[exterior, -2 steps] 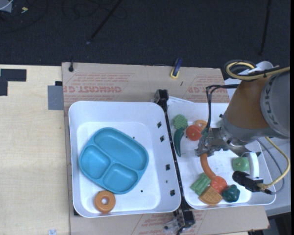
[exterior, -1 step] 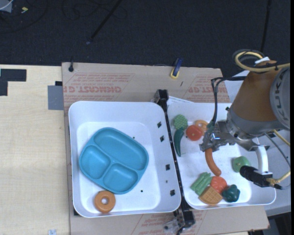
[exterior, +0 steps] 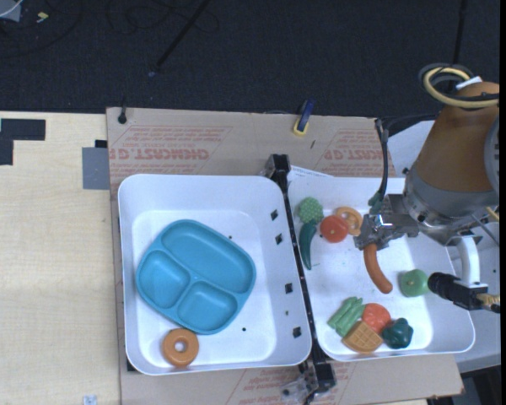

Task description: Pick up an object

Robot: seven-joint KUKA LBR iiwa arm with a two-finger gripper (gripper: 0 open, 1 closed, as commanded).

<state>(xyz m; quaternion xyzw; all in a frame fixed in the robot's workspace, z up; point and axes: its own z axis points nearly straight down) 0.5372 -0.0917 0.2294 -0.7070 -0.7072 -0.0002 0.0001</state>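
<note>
Reaching in from three o'clock, the arm [exterior: 455, 154] sets its gripper [exterior: 373, 236] low over the right bin [exterior: 464, 332], right at the upper end of an orange sausage [exterior: 377, 271]; whether it is spread or pressed together I cannot tell. A tomato [exterior: 333, 229] lies at its nine o'clock. The left bin [exterior: 135, 201] holds a blue plate [exterior: 196, 274], with a doughnut [exterior: 180, 347] at the plate's six o'clock.
</note>
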